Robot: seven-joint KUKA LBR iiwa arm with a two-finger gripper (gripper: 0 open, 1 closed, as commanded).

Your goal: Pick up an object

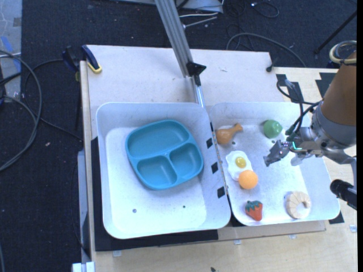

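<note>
The tool (276, 153) hangs over the right bin (317, 203) with nothing in it, and I can't tell its state. Closest to it sit the egg (238, 162), the orange (248, 179) and the green ball (272, 128).

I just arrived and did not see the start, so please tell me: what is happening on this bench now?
A grey robot arm reaches in from the right, and its end effector hangs over the right bin, between the green ball and the toy fried egg. It holds nothing visible. The bin also has a toy chicken drumstick, an orange ball, a toy strawberry and a toy shrimp. The left bin holds a blue divided plate.
</note>
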